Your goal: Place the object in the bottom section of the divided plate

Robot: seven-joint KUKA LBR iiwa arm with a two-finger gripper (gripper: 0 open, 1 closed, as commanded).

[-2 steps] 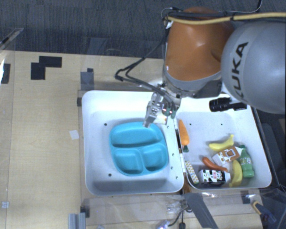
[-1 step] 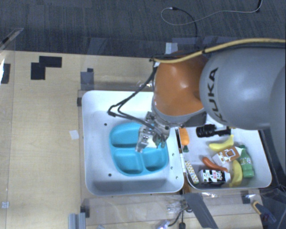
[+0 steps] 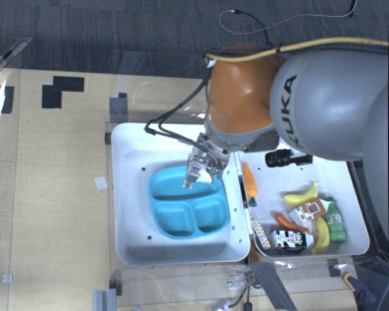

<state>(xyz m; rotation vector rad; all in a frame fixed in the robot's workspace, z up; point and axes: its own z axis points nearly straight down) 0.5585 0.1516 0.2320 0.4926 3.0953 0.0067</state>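
Camera view: blue divided plate (image 3: pixel 188 209), three sections, under the claw (image 3: pixel 197 173).

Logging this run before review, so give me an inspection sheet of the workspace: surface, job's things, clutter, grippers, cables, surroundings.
Surface: two white bins side by side, left bin and right bin, on a pale wooden bench.
Job's things: blue divided plate in the left bin; something small and pale yellow at the gripper tip, hold unclear.
Clutter: carrot, two bananas, green bottle and small packets in the right bin.
Grippers: gripper over the plate's upper section.
Cables: black cable running to the wrist; thin wire on the floor.
Surroundings: dark carpet, black markers on the bench.
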